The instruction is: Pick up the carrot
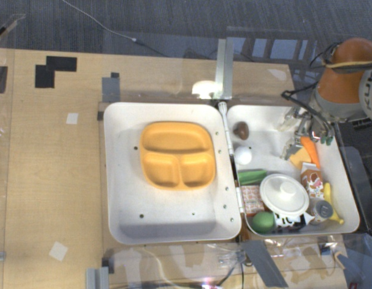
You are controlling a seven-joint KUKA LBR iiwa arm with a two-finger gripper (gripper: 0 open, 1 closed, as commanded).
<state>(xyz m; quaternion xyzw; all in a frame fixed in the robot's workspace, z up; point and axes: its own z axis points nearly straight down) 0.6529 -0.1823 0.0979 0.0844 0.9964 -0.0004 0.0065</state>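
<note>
a: over the right bin (348, 218), at about two o'clock, the arm (345, 77) reaches in, its gripper (299, 138) low near the bin floor. the left bin (123, 224) carries just a yellow divided tray (176, 154).

b: which step is this?

a: the approach, i judge. the carrot (310, 151) lies at three o'clock in the right bin, just beside the gripper, toward four o'clock from it.

b: is it grasping the carrot?

a: no carrot sits between the fingers (293, 149). they look parted, released, with one tip close to the carrot's pale end; i cannot tell if it touches.

b: next move?

a: probably shifting to straddle the carrot, then clenching. the white lidded bowl (285, 193) at five o'clock and the yellow wedge (300, 156) beside the carrot crowd it.
</note>
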